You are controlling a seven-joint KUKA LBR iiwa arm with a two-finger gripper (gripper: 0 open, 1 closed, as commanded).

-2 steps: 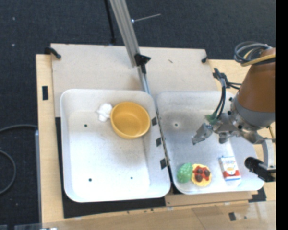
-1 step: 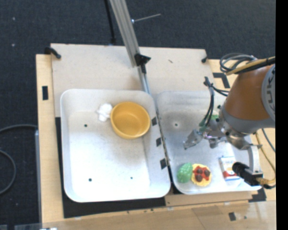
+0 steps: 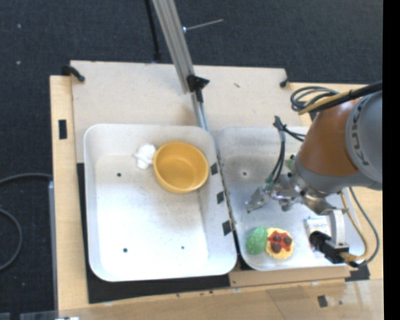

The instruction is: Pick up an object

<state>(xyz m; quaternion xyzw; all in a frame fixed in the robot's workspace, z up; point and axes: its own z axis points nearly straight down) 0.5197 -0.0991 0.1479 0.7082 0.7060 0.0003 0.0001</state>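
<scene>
From my remote seat I see two small candidates for picking in the right bin (image 3: 253, 149), low against its near wall: a green lump (image 3: 256, 240) and, touching its right side, a yellow and red piece (image 3: 280, 243) that looks like a toy with dark red blobs on top. Both lie flat on the bin floor, free of the arm.

Just above them hangs the gripper (image 3: 261, 199), reaching in from the right and pointing left across the bin. Whether it is apart or together I cannot tell; the metal parts blur together at this slant, and nothing visible sits in it. Behind it the arm (image 3: 333, 145) shows its orange band and grey casing, with black cables looped over the top.

In the left bin (image 3: 113, 239), a yellow bowl (image 3: 181, 167) stands upright near the far right corner, with a small white object (image 3: 145, 155) touching its left rim. A metal pole (image 3: 175, 39) slants up from between the bins.
</scene>
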